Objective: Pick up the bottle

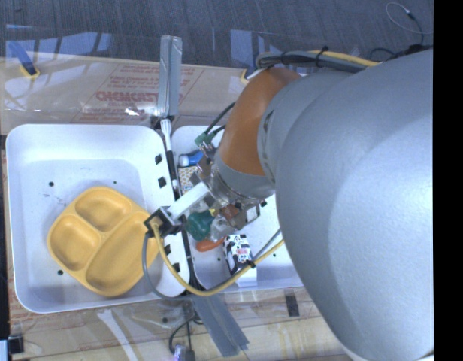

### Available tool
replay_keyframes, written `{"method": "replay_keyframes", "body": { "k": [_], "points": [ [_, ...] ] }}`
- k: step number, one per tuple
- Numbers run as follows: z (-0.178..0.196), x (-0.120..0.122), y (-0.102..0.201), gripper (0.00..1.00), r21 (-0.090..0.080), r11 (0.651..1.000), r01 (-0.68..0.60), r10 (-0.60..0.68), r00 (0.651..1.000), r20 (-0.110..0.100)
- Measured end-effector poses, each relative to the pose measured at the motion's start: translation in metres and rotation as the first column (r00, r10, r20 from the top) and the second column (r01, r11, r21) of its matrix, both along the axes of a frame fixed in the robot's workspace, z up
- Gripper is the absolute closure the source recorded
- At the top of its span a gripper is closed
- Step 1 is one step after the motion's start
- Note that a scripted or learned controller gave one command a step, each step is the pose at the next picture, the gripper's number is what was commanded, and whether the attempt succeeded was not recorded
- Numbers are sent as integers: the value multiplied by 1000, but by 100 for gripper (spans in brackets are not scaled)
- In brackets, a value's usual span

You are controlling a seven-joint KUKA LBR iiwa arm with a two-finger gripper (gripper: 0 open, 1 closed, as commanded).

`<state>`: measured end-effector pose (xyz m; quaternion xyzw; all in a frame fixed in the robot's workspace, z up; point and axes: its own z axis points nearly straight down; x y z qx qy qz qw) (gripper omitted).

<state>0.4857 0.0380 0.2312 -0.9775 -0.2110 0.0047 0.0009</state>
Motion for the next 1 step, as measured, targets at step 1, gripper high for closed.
{"method": "replay_keyframes", "body": {
  "k": [1],
  "points": [
    [-43,5,-19,100,1,997,76,-76,997,-1]
  ]
}}
